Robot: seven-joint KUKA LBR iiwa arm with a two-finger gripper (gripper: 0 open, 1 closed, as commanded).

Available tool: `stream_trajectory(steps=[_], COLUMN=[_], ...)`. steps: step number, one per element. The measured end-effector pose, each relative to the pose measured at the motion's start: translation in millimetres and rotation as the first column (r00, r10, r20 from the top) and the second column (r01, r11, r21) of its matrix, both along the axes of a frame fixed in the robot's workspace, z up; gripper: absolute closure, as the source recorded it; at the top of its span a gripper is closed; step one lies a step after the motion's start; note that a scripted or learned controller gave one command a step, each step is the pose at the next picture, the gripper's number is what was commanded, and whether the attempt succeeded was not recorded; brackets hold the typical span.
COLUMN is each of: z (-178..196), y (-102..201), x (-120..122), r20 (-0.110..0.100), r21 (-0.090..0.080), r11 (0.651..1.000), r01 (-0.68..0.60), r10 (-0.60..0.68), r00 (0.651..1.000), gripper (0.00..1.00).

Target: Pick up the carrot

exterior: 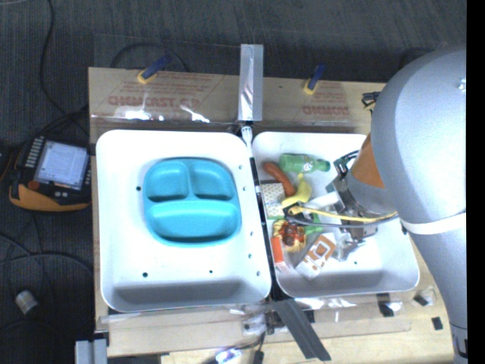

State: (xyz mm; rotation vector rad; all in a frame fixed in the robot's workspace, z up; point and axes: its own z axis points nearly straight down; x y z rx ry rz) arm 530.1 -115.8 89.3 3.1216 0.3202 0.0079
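My gripper [350, 237] hangs low over the right bin [394, 275], in its middle-right part, and my own grey arm [424, 120] covers much of what lies under it. I cannot tell how my end effector stands from this view; the wrist and a loop of yellow cable [341, 214] hide it.

The carrot [277, 174], as I judge it, is the orange-red oblong lying in the far left part of that bin, close to the dividing wall, just beside a green piece [303, 162] and a yellow banana-like piece [300, 191]. It sits apart from my gripper, farther and to the left.

The clutter is the chief risk. Nearer to me lies a heap of small packets and toy food [303, 245], and if I close where I am, I would likely take one of those instead. If I slide toward the carrot, I may shove the yellow piece against it and roll it to the wall, where one side has no room. The left bin [121, 279] holds a blue divided plate [191, 202], well clear of this.
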Motion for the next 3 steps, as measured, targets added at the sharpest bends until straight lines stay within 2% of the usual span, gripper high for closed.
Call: stream_trajectory(steps=[1, 2, 3], z=[42, 0, 9], y=[-76, -99, -99], x=[66, -5, -5], r20=[-0.010, 0.002, 0.001], r21=[-0.001, 0.018, 0.013], r11=[1.000, 1.000, 1.000], r01=[0.003, -0.009, -0.013], r10=[-0.003, 0.009, 0.013], r00=[1.000, 1.000, 1.000], gripper=[0.00, 0.00, 1.00])
